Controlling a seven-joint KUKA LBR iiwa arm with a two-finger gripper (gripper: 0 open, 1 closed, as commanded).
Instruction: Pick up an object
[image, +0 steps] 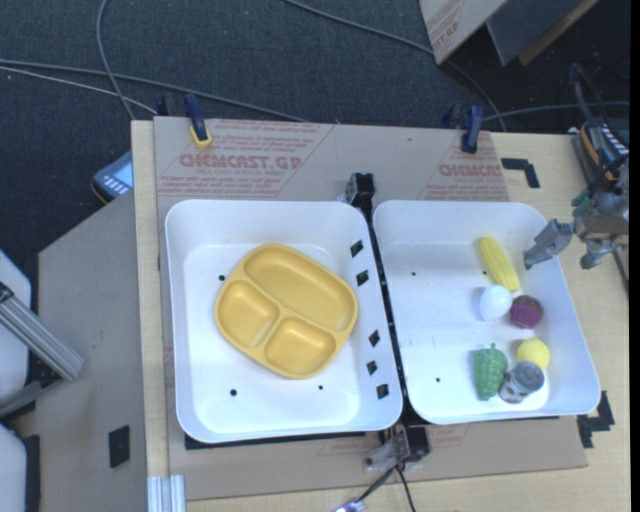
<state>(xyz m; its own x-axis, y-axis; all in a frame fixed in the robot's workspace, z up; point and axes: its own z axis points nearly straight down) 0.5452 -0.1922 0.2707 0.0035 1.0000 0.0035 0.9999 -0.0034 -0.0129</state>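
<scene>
The desk (110, 300) is carrying two shallow white bins, and taking the right bin (440, 390) as the landmark, everything is lying much as one would expect before any pick is made. The left bin (200, 400) is sitting just beside it, sharing the black divider, and is holding a yellow compartment tray (286, 310) near its middle.

Inside the right bin, all the candidate objects are resting along its right-hand side, none of them lifted. A yellow toy corn cob (498, 263) is lying toward the far right of the bin floor. A green toy vegetable (489, 371) is standing near the front wall, with a small tin can (522, 381) just beside it. A dark red ball-like fruit (526, 312) is sitting between the corn and the can, a yellow lemon-like piece (534, 352) is sitting just in front of it, and a white egg (494, 302) is touching or nearly touching the corn's lower end.

The gripper (572, 245) is hovering at the right bin's far right rim, beyond the corn; its jaws are standing spread apart with nothing between them. By my judgement the task is barely starting: no object is grasped, so the approach, the closing and the lift are all remaining.
</scene>
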